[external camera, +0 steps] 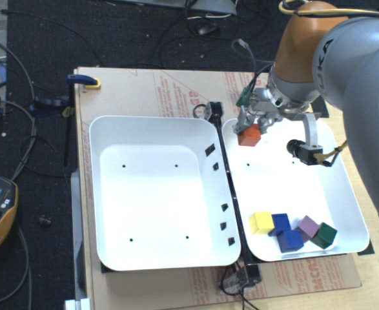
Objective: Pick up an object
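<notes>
Looming closest to the lens, the arm (344, 50) is reaching in over the right bin (344, 179). Its gripper (252, 125) is clamping an orange block (249, 136), lifted clear near the far-left corner. Five remaining blocks (292, 230) are sitting clustered by the near wall.

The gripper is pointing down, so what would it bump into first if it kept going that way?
Probably the bare floor of the right bin. The gripper has an orange block between its fingers, so that block would touch first, though height is hard to judge.
</notes>
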You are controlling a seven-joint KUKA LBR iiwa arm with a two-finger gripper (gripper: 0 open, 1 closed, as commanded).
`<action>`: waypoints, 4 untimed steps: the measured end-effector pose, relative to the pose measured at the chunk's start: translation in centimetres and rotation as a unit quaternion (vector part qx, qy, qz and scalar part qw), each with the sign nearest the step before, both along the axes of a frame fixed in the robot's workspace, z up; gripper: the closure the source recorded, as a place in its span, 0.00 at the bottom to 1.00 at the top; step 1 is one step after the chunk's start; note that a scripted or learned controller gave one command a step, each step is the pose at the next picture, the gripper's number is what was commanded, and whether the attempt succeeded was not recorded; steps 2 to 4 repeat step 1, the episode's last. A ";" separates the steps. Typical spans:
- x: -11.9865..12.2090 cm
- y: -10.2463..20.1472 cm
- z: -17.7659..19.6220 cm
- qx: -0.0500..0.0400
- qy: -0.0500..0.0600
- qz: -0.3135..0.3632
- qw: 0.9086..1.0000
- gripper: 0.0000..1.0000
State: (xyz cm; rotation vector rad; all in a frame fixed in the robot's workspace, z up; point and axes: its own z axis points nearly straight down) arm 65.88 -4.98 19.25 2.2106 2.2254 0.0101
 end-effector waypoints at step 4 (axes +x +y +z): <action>1.0 7.5 -0.5 0.000 0.004 0.000 1.000 1.00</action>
